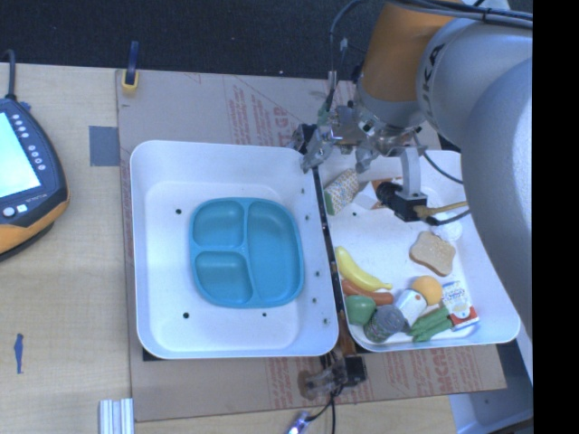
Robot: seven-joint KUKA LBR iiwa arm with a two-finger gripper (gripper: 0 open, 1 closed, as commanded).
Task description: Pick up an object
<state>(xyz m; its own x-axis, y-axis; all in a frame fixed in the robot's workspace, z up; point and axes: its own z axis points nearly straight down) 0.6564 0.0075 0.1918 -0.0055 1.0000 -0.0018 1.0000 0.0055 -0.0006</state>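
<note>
Light wood bench [63,315], brown cardboard sheet [226,98] (taped down), dark floor [181,12] behind, bright light.

A small tan and white striped thing [343,191] lies tilted just under the gripper [339,156], by the bin's left wall. Farther off sit a bread slice [432,253], a yellow banana [359,273] and an orange [427,289].

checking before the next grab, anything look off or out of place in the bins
Nothing spilled or damaged. The toy food is crowded into the right bin, while the blue divided plate in the left bin holds nothing. The gripper hangs over the bins' shared edge.
</note>
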